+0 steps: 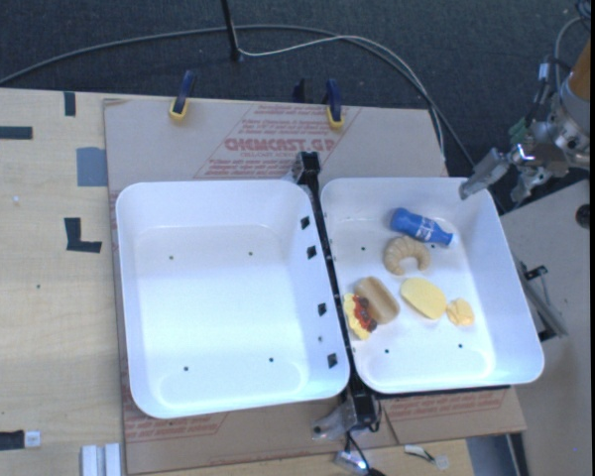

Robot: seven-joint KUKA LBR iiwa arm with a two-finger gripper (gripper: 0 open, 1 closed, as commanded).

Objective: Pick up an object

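Blue bottle, lying tilted

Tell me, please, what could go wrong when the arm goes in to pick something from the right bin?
The croissant touches the blue bottle, so a grasp on either may nudge or catch both. The hot dog lies close to the divider wall of the right bin, leaving little room there. The tool hovers at the bin's far right corner and could clip the rim.

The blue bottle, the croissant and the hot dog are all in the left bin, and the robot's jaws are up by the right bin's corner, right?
Not quite. In the camera view the blue bottle, the croissant and the hot dog all lie in the right bin, not the left one. The gripper is indeed up by that bin's far right corner.
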